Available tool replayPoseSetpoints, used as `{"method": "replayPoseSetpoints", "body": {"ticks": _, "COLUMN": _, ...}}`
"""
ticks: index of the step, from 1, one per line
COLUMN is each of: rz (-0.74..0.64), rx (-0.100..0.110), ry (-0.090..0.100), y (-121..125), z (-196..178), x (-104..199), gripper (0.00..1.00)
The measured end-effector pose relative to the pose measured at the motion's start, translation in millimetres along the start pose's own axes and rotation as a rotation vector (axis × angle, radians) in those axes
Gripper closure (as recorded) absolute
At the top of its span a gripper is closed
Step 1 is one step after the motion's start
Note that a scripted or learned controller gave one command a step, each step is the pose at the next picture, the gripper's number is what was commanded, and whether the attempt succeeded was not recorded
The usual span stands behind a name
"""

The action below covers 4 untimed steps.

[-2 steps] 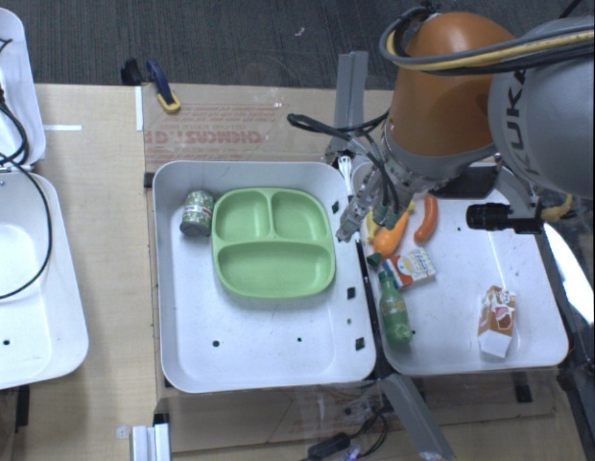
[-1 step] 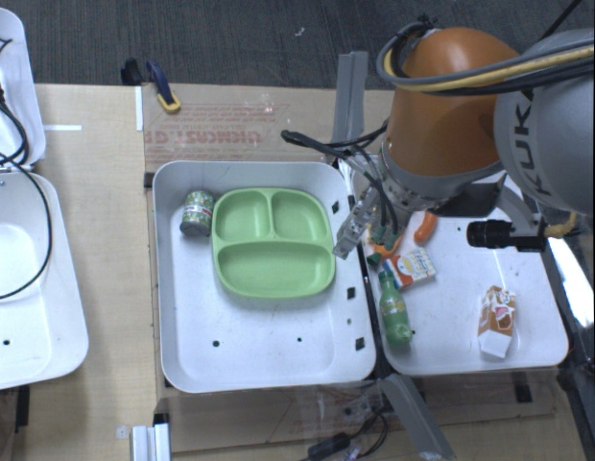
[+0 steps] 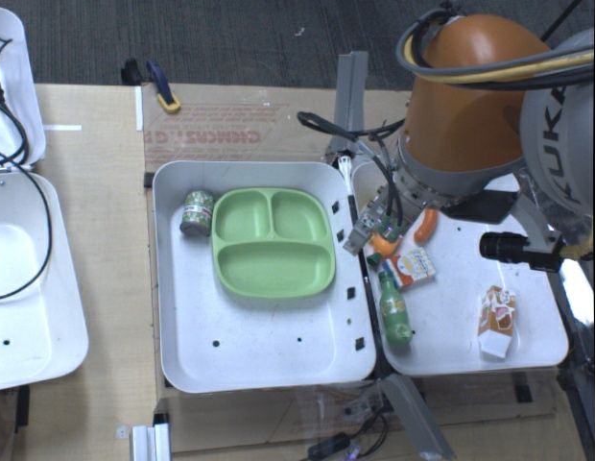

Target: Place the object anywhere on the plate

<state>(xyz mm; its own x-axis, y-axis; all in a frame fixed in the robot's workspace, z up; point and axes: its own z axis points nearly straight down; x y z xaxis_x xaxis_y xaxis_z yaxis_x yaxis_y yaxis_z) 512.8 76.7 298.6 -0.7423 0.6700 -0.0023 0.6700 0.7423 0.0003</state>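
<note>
Camera: single, fixed above my worktop [image 3: 96, 257], looking down at a slant. Range: moderate, both bins framed, left bin [image 3: 259, 353] whole, right bin [image 3: 528, 344] partly under my arm [image 3: 470, 94], entering from the right.

White letters "KU" (the start of a longer name) run down the grey arm [image 3: 557, 142]. Red lettering on the cardboard sheet [image 3: 230, 128] lies upside down, too faint to read.
</note>
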Motion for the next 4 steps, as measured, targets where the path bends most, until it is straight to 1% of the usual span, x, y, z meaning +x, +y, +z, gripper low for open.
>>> {"method": "replayPoseSetpoints", "body": {"ticks": 1, "rz": -0.023, "rx": 0.003, "ry": 0.003, "y": -14, "z": 73, "x": 35, "gripper": 1.0}}
{"method": "replayPoseSetpoints", "body": {"ticks": 2, "rz": 0.177, "rx": 0.003, "ry": 0.001, "y": 50, "z": -12, "x": 11, "gripper": 1.0}}
{"method": "replayPoseSetpoints", "body": {"ticks": 3, "rz": -0.127, "rx": 0.003, "ry": 0.003, "y": 78, "z": -3, "x": 80, "gripper": 1.0}}
{"method": "replayPoseSetpoints", "body": {"ticks": 4, "rz": -0.202, "rx": 0.0, "ry": 0.0, "y": 100, "z": -15, "x": 76, "gripper": 1.0}}
